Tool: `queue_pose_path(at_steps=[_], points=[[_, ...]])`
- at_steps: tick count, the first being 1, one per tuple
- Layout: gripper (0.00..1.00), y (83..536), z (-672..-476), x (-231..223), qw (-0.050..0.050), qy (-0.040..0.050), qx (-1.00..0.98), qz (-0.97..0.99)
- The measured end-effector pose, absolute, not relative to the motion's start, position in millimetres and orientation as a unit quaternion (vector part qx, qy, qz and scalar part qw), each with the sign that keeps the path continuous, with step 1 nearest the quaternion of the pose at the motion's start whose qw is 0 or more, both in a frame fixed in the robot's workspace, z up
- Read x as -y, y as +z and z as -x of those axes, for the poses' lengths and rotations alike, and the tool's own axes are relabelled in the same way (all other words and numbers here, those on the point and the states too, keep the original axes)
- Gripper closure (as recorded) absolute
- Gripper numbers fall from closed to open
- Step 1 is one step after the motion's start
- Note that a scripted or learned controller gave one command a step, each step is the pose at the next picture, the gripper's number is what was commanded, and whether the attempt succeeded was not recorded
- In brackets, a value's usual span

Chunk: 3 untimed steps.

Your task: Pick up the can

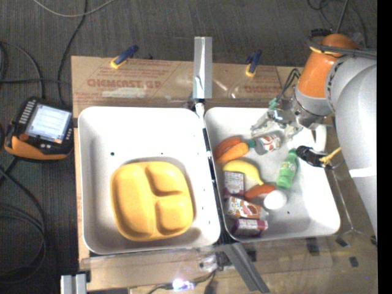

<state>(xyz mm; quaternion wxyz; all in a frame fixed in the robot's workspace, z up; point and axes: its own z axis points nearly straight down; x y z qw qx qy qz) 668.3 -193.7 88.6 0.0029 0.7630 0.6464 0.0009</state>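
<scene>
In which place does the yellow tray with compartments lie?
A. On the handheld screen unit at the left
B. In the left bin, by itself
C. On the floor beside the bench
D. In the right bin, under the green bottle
B: the yellow tray rests flat on the floor of the left bin, while the green bottle and the other small items lie in the right bin.

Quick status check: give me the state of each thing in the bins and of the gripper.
gripper: low over the right bin, at the can
can: on its side, under the gripper
green bottle: lying down
yellow tray: flat in left bin
white egg: resting on the bin floor
</scene>
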Motion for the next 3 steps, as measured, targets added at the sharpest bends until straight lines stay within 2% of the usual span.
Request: queue_pose_path(at_steps=[1, 2, 3], points=[[1.00, 99, -669.1, 195, 0.006, 0.0005, -0.647, -0.762], [0.00, 99, -669.0, 195, 0.006, 0.0001, -0.647, -0.762], [0.00, 89, -656.7, 198, 0.003, 0.0043, -0.595, -0.803]])
